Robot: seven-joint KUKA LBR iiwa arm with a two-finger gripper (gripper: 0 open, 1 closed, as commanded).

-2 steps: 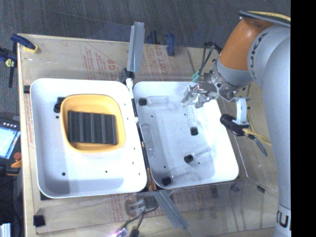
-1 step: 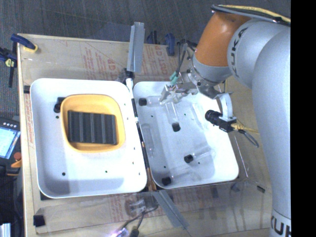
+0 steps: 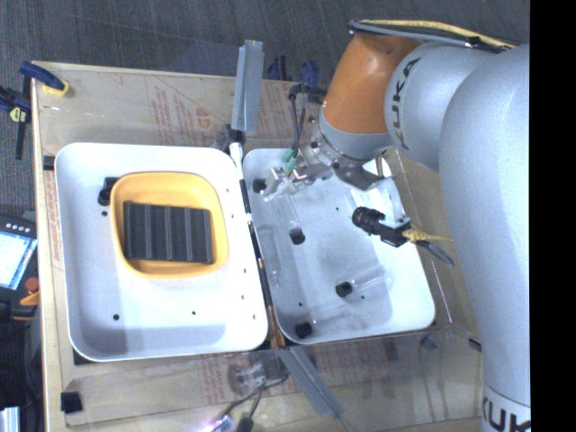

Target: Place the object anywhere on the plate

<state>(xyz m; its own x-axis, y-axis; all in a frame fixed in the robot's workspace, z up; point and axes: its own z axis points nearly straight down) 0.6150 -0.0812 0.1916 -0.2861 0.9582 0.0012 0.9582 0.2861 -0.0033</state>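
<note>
Camera view: the arm (image 3: 423, 106) reaches in from the right, and its gripper (image 3: 290, 175) sits low over the far left corner of the right bin (image 3: 409, 309). The jaws blur into the wrist hardware, so how wide they stand cannot be told, nor whether anything sits between them. A small dark object (image 3: 296, 236) lies on the right bin's floor, apart from the gripper. The yellow plate (image 3: 166, 187) rests in the left bin (image 3: 90, 313), a dark ribbed insert (image 3: 169, 232) at its centre.
</note>
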